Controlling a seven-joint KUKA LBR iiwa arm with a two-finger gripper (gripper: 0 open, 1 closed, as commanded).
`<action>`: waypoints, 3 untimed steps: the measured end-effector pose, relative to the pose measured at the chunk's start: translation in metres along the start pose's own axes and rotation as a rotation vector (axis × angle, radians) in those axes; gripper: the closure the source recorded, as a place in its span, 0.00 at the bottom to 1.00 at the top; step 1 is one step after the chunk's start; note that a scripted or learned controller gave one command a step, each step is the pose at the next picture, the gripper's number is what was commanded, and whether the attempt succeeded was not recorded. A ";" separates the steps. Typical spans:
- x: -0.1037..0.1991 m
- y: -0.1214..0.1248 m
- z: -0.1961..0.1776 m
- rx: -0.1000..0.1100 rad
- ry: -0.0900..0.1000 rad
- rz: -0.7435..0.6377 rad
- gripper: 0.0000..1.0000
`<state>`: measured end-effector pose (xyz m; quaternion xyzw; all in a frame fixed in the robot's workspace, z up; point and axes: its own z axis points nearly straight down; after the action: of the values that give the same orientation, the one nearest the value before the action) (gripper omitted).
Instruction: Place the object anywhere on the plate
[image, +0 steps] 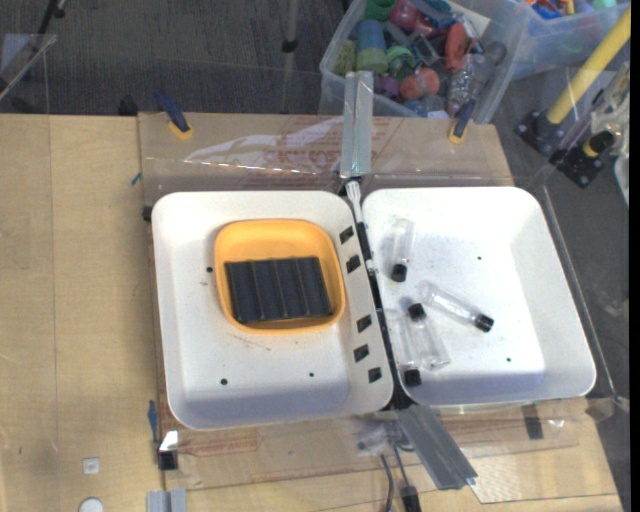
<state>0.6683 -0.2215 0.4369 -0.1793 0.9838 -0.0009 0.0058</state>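
Note:
An orange plate (226, 248) with rounded corners lies in the left white bin (180, 330), a little back of its middle. A dark grey ribbed rectangular block (278, 290) rests flat on the plate and covers most of its floor. In the right white bin (530, 300) lie several clear plastic vials with black caps: one (399, 243) near the bin's back left, one (452, 306) slanted in the middle, and others (424, 345) along the left wall towards the front.
The ridge between the bins (360, 290) carries a row of small black marks. Behind the bins lie a clear plastic sheet (270, 150) and a clear crate of colourful toys (420, 50). A yellow pole (595, 60) stands at the back right.

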 end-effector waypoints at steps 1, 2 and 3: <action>0.000 0.000 0.000 -0.001 -0.001 -0.399 1.00; 0.000 0.000 0.000 -0.001 -0.001 -0.558 1.00; 0.000 0.000 0.001 -0.003 -0.001 -0.785 1.00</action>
<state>0.6683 -0.2213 0.4363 -0.5419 0.8404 -0.0017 0.0052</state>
